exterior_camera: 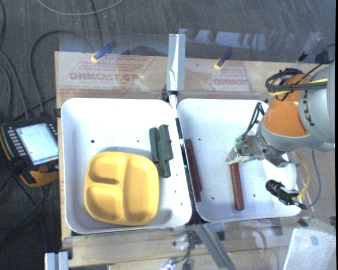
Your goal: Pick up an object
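Observation:
A yellow divided tray (122, 188) lies in the front of the left bin (84, 117). Beside it, toward the divider, lie two dark green sticks (161, 149). A long brown stick (192, 169) rests along the left wall of the right bin (214, 122). A shorter brown stick (236, 185) lies in the right bin's front half. My gripper (240, 154) hangs low over the upper end of that shorter stick, under the arm's orange band (284, 117). The arm's body hides the fingertips.
A handheld control pendant (31, 148) lies on the floor left of the bench with cables around it. A metal post (176, 61) stands behind the divider between the bins. Loose cables and a black connector (279, 190) hang by the arm at the right bin's front right.

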Robot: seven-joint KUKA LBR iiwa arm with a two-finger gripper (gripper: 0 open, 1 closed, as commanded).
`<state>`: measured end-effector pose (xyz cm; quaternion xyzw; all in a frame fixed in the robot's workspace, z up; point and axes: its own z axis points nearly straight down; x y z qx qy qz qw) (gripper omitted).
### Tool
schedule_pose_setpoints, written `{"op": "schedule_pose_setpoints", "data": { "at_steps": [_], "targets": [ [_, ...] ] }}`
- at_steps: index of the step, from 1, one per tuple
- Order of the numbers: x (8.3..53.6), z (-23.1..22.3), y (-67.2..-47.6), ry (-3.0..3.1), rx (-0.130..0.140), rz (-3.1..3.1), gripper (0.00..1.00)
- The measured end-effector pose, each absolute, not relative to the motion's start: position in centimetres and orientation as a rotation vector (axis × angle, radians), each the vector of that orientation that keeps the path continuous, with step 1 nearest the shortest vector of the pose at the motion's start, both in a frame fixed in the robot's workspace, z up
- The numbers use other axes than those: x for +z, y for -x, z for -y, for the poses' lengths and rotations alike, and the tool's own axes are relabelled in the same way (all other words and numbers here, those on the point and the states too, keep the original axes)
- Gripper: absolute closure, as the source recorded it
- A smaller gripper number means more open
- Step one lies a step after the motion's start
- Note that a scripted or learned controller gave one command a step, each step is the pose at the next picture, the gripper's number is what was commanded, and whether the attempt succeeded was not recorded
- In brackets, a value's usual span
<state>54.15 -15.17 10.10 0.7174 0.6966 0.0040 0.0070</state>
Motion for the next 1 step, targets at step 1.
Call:
{"op": "schedule_pose_setpoints", "data": {
  "at_steps": [1],
  "targets": [
    [18.30, 8.17, -56.70, -2.341, -0.004, -2.096, 1.00]
  ]
}}
